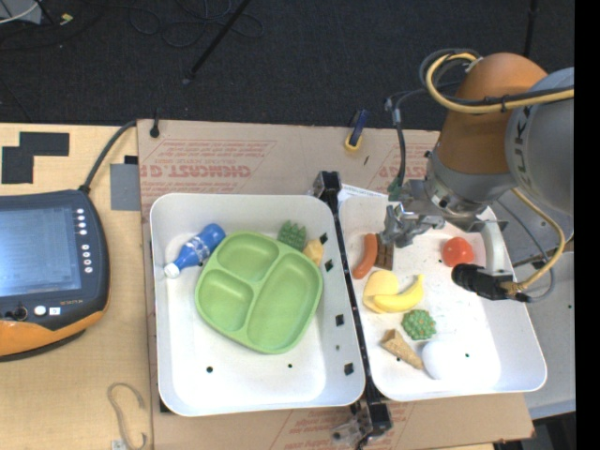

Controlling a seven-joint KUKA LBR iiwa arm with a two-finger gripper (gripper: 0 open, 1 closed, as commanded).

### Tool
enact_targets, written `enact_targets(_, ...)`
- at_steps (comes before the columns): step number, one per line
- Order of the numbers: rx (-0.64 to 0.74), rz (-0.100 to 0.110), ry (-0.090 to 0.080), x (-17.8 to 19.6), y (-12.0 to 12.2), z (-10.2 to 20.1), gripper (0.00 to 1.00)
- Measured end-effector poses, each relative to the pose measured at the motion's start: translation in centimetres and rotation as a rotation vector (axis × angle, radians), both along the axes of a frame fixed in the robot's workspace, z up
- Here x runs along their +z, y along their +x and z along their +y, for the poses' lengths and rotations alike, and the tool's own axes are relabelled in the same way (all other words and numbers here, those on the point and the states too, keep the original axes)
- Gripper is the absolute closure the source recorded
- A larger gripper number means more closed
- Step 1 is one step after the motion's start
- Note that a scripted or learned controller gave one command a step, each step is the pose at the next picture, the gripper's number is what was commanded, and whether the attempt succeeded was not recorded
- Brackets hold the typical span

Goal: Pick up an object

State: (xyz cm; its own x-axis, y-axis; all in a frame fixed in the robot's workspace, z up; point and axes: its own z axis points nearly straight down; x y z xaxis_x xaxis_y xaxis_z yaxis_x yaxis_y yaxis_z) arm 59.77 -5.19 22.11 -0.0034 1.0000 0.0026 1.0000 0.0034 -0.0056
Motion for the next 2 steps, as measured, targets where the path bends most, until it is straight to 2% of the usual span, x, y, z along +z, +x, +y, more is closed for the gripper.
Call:
enact_targets(1, 0.000, 0.000, 0.000, 0.5, -3.0, 4.0, 1.00)
enact_targets(2, 0.001, -0.001, 0.000, 0.0, -3.4, 8.8, 1.00)
